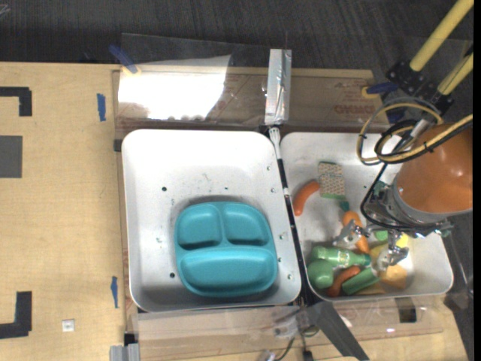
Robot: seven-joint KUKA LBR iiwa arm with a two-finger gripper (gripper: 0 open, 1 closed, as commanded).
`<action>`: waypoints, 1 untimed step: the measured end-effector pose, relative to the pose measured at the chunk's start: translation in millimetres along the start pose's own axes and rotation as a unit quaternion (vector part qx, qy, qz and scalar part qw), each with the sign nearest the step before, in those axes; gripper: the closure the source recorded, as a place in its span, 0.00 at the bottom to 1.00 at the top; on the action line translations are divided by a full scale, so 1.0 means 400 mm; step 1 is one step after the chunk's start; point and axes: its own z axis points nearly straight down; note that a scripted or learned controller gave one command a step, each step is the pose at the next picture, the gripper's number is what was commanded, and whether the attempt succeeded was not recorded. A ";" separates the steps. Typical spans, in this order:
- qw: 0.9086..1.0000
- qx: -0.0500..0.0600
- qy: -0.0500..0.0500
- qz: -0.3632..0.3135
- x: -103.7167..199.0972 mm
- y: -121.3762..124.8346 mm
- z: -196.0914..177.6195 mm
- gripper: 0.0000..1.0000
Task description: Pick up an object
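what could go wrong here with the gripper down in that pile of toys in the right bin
1. The gripper sits over a tight heap: green pieces, an orange-red piece and a yellow piece touch or overlap, so it may pinch two at once or slip off.
2. The heap lies near the right bin front wall, so a push could wedge pieces against it.
3. The loose cable loops above the wrist and might snag.
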 end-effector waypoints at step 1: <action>1.000 0.000 0.003 0.001 -0.057 0.029 -0.001 0.00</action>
